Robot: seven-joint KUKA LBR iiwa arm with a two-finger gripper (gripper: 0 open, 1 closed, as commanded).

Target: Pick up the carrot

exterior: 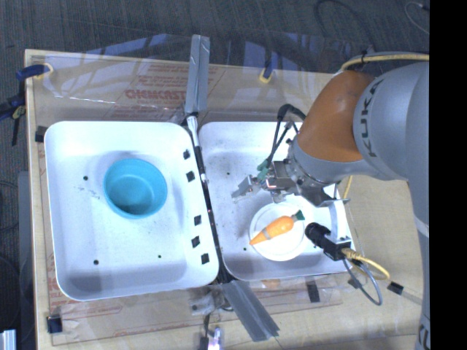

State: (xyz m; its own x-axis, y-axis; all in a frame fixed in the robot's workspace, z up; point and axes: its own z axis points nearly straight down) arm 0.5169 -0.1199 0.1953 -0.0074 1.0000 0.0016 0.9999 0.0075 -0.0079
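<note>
Arm [365, 122] bent over carrot [278, 227]

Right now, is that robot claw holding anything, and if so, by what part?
Nothing is held. The gripper hangs above the right bin, and the carrot lies apart from it on a white plate.

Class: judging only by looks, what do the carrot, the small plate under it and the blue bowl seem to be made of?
Carrot: probably toy plastic, uniformly orange with a smooth look. Plate: white, plastic or ceramic; the look leaves it open. Blue bowl: likely matte plastic, with even colour and no bright glare.
</note>
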